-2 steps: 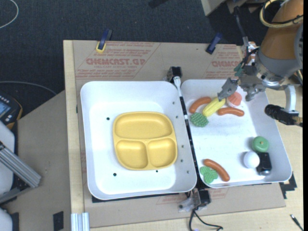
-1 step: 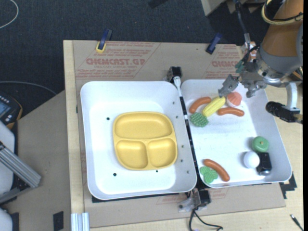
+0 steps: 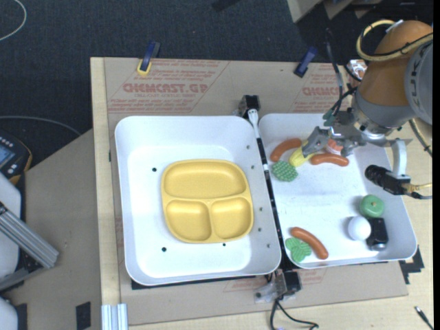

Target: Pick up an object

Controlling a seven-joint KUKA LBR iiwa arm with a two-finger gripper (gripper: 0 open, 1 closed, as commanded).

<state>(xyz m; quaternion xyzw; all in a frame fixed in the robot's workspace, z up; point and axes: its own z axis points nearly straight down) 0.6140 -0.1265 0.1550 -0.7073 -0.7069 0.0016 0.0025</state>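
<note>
A yellow divided plate (image 3: 205, 200) sits mid-floor in the left bin (image 3: 130, 184). In the right bin (image 3: 405, 243), broccoli (image 3: 284, 171) lies by the left wall, while a sausage (image 3: 309, 241) overlaps a green piece (image 3: 298, 251) near the front edge. At the back edge the gripper (image 3: 317, 145) blurs into two sausages (image 3: 286, 148) and a yellow bit, so I cannot tell its opening or hold; the arm (image 3: 388, 67) is cut off at right.
</note>
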